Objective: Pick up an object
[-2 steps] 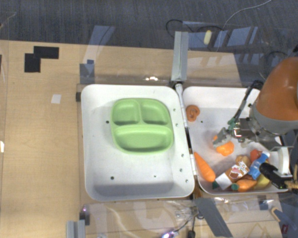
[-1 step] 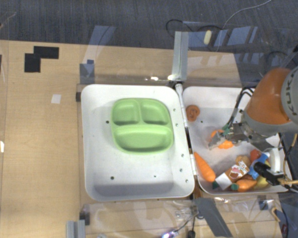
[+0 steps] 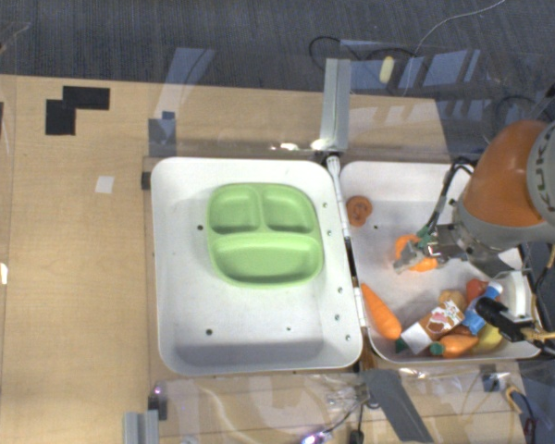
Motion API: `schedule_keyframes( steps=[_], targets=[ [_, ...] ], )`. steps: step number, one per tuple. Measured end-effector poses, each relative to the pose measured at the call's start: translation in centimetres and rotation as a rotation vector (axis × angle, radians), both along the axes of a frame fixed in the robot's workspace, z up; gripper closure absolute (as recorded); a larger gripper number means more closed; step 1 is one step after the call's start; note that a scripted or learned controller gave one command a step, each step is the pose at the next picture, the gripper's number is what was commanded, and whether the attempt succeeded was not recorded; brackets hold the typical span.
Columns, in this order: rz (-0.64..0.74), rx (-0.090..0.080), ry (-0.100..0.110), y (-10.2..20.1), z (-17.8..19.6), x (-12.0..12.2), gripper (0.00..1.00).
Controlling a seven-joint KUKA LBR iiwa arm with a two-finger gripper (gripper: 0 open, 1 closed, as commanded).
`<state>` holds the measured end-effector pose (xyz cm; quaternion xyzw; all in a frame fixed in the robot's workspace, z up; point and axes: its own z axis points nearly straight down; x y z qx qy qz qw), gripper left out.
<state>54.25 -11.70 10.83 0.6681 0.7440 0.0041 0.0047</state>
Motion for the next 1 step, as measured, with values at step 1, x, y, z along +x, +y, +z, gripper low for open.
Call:
schedule_keyframes(
  steps=[1],
  targets=[
    [-0.119,0.002,0.008,6.98,7.71,2.12,1.0]
  ],
)
